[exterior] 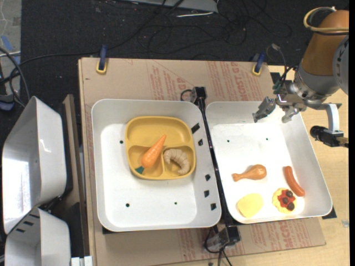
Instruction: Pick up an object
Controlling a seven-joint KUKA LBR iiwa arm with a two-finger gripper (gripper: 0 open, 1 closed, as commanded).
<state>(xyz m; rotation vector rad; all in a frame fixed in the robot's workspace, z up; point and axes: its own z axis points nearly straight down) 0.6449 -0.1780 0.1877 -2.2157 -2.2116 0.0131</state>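
Left white bin [111, 204]: yellow divided plastic plate [160, 147] holding orange toy carrot [153, 152] and a shrimp [178, 160]. Gripper [275, 111], upper right, looks spread apart, holding nothing.

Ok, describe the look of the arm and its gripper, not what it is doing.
The grey KUKA arm bears a broad orange band above its wrist. Its small metallic two-finger gripper is grey and black, with thin cables running beside it.
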